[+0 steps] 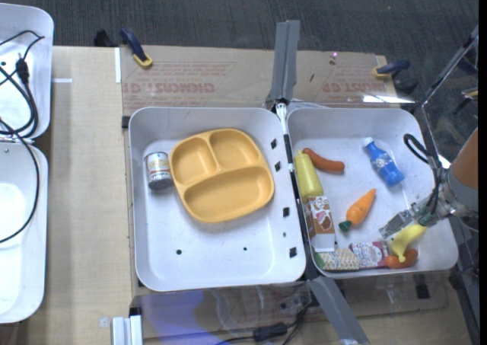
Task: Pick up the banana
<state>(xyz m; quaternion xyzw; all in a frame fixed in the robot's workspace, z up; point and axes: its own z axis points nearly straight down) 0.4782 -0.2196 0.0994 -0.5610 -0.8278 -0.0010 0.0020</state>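
**Claw on the banana, tight against the right bin's corner**

Two-finger metal claw (411, 223) sits low in the right shallow white bin (346, 119), near its right wall and front rim. The small yellow plastic banana (409, 235) lies right at the fingertips and looks to be between them – fingers closed down on its upper end, as far as this angle shows. Banana is tilted, lower end toward the front rim.

Room around the claw:
- Just below it: an orange-red rounded toy (401, 260) touching the banana's lower end, and a flat pink-and-white packet (367, 253) beside that, both along the front rim.
- To its left, near: an orange plastic carrot with green top (360, 209), tilted.
- Further left: a yellow squeeze bottle (308, 177) and a flat printed carton (320, 218) against the divider wall; print not readable.
- Up and left: a red-orange toy sausage (324, 161) and a blue bottle with white cap (383, 163) – open white floor between these and the claw.
- A black cable loop (415, 147) hangs over the right wall above the claw.

Well to the left, the other shallow white bin (190, 263) holds a yellow divided plastic plate (221, 176) and a small metal can (158, 170); can label not legible.

Cardboard sheet (228, 77) behind the bins carries mirrored red lettering, only partly legible.
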